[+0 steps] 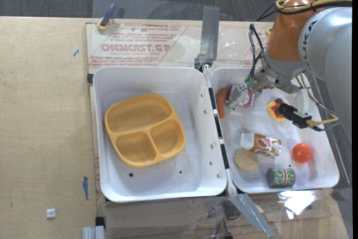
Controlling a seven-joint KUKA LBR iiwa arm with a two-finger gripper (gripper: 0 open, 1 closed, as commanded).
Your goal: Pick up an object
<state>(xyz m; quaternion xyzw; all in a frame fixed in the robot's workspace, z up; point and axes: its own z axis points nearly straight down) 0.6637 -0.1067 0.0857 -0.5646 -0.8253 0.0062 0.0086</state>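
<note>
My jaws hang low over the back corner of the right bin, on the side by the wall it shares with its neighbour. From this slanted view I cannot tell how wide they stand, and I see nothing that I could call held. The closest candidate is the orange-red stick-shaped thing, just beside me toward the view's left and lying close along that shared wall. Its long axis runs roughly with the wall, front to back in the bin. I judge that the next move turns on this: a short sideways shift toward the wall, with the jaws set to close across the stick's narrow width, not along its length. The wall leaves little room on that side, so a clipped edge is the likely failure. Further toward the bin's front lie a small white block and, touching or nearly touching it, a patterned carton. Beyond them are a tan disc, an orange ball and a green can on its side near the front rim. Farthest off, across the wall in the left bin, sits a yellow divided plate. The wooden bench stretches past it.
</note>
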